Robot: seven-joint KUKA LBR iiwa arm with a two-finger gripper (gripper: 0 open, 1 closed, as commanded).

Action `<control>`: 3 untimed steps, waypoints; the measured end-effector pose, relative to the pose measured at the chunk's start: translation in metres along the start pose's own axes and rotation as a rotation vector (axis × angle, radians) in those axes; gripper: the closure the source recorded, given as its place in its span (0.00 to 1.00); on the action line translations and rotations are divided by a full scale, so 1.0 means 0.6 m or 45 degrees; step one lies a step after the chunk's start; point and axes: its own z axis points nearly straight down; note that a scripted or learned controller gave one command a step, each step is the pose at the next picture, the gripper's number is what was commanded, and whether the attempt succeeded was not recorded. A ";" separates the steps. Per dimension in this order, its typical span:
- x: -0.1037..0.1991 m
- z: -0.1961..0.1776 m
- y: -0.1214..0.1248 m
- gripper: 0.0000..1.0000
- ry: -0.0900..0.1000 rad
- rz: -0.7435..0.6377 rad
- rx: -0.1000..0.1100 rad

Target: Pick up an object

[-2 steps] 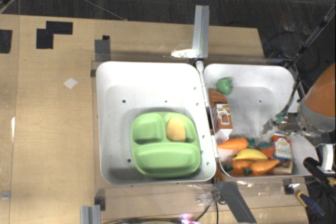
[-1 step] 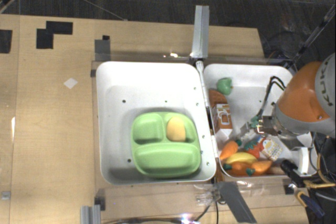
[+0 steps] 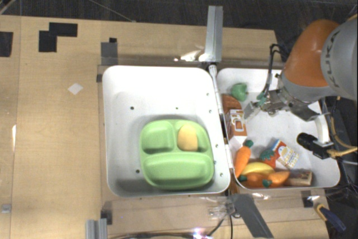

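My gripper hangs over the upper middle of the right bin, on the grey arm with the orange band. A small green toy lies just to its left near the bin's back corner. A brown and white packet lies along the bin's left wall, below and left of the gripper. At the front of this bin sit a carrot, a banana, a second orange vegetable, a small colourful carton and a brown block. I see nothing held in the gripper.
The left bin holds a green divided plate with a yellow fruit in its upper right compartment. A metal post stands behind the divider between the bins. Black cables hang at the right bin's right wall.
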 end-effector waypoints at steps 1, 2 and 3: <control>-0.069 0.087 0.123 0.00 -0.002 -0.047 -0.003; -0.025 -0.061 0.171 0.00 -0.002 -0.028 -0.005; -0.060 -0.091 0.101 0.00 -0.002 0.405 -0.001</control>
